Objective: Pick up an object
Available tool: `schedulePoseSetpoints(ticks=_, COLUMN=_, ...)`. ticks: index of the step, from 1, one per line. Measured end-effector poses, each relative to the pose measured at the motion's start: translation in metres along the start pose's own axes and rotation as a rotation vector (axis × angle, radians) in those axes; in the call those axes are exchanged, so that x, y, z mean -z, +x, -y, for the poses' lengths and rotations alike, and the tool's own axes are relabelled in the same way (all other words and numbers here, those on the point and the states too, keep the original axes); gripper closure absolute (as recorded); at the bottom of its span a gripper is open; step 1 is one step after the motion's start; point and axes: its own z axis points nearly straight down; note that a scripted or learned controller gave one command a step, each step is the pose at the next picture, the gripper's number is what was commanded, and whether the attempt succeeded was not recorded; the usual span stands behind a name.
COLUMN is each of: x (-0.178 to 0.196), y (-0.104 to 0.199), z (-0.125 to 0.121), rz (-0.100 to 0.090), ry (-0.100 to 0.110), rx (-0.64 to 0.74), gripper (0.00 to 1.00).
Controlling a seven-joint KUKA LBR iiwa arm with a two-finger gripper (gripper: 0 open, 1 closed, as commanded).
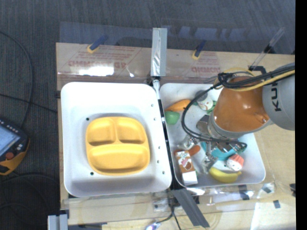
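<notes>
- Nearest the camera is my own wrist, with its orange band [238,108] and black cables looping across it, hanging over the right bin [259,174].
- Below that band my end effector [211,150] reaches down among the clutter in the middle of the right bin; I cannot tell from this view how it is set, since my wrist hides most of it.
- Just beside it, toward the bin's near right corner, lies a yellow banana [224,175], with a teal object [223,153] and a small red-and-white piece [234,163] touching or just above it.
- On the left of the same bin sits a small box with a red and brown label [184,161], and a white block [190,178] lies just in front of it at the near wall.
- Toward the far left of the right bin I see an orange piece [180,105] and a green one [171,117] close together, near the divide between the bins.
- In the left bin [72,143] a yellow divided tray [117,144] lies flat in the middle, well apart from my end effector.
- Both bins rest side by side on the counter [64,61], which has clear plastic sheeting along its far edge.
</notes>
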Motion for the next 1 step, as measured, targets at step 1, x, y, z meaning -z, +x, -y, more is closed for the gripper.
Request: schedulePoseSetpoints(ticks=1, x=-0.0012, y=-0.0754, z=0.0599, rz=0.007, ry=-0.002, rx=0.201, gripper=0.0)
